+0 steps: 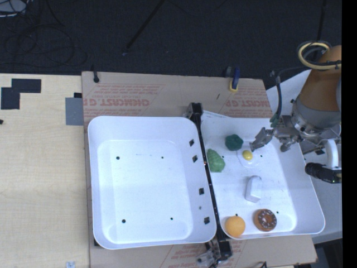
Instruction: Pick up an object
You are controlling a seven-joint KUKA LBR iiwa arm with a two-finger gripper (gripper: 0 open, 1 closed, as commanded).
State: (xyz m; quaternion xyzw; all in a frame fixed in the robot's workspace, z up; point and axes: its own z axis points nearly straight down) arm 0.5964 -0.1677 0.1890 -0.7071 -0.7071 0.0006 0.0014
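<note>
The right bin (301, 205) holds several things. A dark green lump (234, 142) and a light green lump (215, 161) lie near its left wall. A small yellow ball (247, 156) sits mid-bin, a pale grey cylinder (253, 188) lies below it, and an orange ball (235, 226) and a brown sprinkled donut (265, 220) rest at the front. My gripper (272, 143) hangs over the bin's upper right, open, with nothing between its fingers. Its left fingertip (258, 143) is just above and right of the yellow ball.
The left white bin (97, 149) sits beside the right one, with a black divider strip (202, 172) between them. Both rest on brown cardboard (145, 96). A blue-and-yellow clamp (235, 80) stands at the cardboard's far edge.
</note>
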